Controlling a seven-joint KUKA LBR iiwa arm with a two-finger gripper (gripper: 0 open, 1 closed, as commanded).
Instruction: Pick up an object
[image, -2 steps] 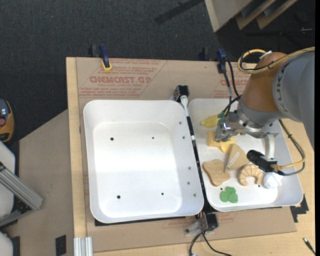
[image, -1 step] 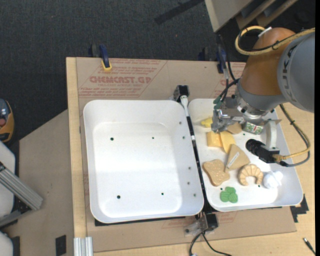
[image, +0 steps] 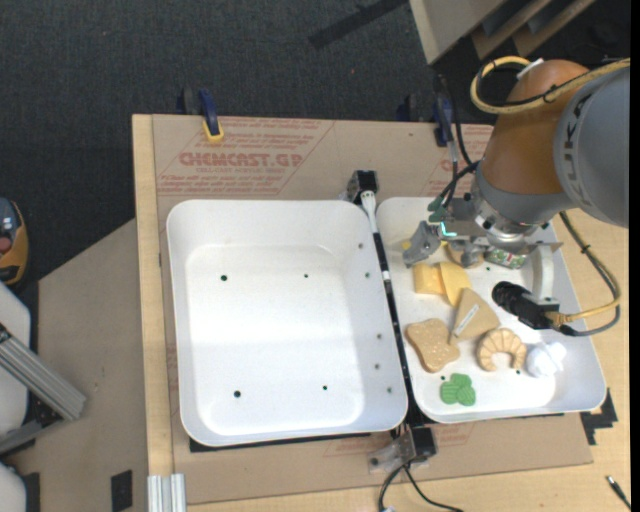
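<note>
1. My gripper (image: 432, 240) hangs over the upper left part of the right bin (image: 575, 385), close to that bin's left wall; the grey arm (image: 590, 110) with its orange band reaches in from the right above it.
2. State of the gripper: I cannot tell whether it is open or closed; the wrist covers much of it from this slant.
3. Nearest object: a pale yellow block (image: 429, 280) lies on the bin floor just below the gripper in the view, toward the bench's near edge; whether the two touch, I cannot tell.
4. A deeper yellow wedge (image: 457, 284) lies against the block's right side, also just below the gripper.
5. A tan wedge (image: 482, 312) lies next, nearer the bench's front edge; a grey strip (image: 463, 322) runs along its left side.
6. A toast slice (image: 432, 345) lies flat near the left wall, well apart from the gripper; a croissant (image: 500, 350) lies to its right, apart from it.
7. A green leafy piece (image: 458, 390) lies near the front wall, the object farthest from the gripper; a white lump (image: 545, 360) sits just beside the croissant on its right.
8. The left bin (image: 270, 320) stands side by side with the right bin, their walls meeting along the middle; both rest on a cardboard sheet (image: 250, 150) bearing red lettering.
</note>
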